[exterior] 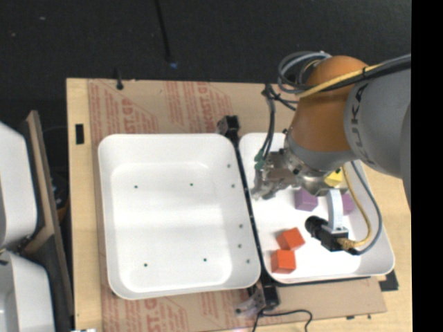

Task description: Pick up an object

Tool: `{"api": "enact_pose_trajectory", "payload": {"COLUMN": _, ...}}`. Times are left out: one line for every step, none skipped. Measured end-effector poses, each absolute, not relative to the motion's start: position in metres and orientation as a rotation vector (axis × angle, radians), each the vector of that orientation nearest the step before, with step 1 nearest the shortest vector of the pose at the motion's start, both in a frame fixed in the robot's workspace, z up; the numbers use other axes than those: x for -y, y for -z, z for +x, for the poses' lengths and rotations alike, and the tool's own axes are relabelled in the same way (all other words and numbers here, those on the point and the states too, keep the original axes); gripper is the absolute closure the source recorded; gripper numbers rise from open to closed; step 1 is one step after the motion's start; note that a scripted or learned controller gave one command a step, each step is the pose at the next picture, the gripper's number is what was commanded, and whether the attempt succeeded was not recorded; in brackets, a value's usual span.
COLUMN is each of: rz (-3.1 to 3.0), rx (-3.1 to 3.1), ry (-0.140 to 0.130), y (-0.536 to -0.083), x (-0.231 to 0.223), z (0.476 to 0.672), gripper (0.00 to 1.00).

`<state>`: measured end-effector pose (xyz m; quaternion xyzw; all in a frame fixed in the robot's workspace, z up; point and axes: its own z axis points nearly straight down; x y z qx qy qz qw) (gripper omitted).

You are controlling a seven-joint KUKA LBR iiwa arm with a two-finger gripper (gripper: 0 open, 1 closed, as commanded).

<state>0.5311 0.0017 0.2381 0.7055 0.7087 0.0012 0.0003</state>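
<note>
Candidate objects sit in the right bin (377, 258): two orange blocks (291, 238) near its front edge, almost touching, a purple block (305, 200) behind them, something yellow (335, 178) partly hidden under the wrist.

We judge the orange blocks light, rigid and flat-sided, unlikely to slip; best taken across two opposite faces, the rear one being more clear of the bin wall.

Gripper (266, 182) hangs low at the bin's left wall, near the divide with the left bin (111, 158). We cannot tell the finger state; nothing visibly between them.
</note>
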Motion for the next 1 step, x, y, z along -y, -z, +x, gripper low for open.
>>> {"api": "enact_pose_trajectory", "payload": {"rz": 2.216, "rx": -2.227, "ry": -0.002, "y": -0.2338, "x": -0.0623, "z": 0.5246, "gripper": 1.0}}
